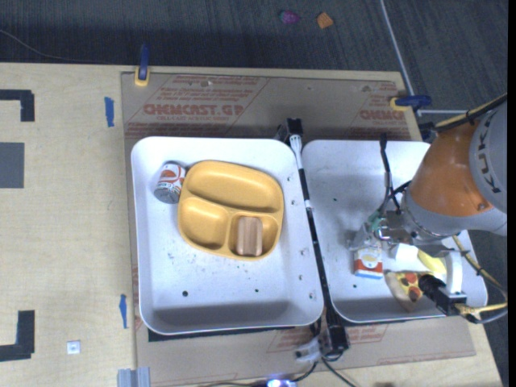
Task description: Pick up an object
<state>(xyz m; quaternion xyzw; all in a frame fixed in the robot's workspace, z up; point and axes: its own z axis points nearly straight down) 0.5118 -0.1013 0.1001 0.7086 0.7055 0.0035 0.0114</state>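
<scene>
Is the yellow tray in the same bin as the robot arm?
No, the yellow tray lies in the left bin, while the arm reaches into the right bin.

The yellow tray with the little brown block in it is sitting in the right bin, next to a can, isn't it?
Not quite. The camera view shows the yellow tray in the left bin, not the right one. The rest is right: the brown block lies in one of its compartments, and the can lies beside the tray.

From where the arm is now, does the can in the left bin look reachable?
Probably yes: the can lies uncovered in the left bin's far corner beside the yellow tray, though the gripper sits over the right bin.
</scene>
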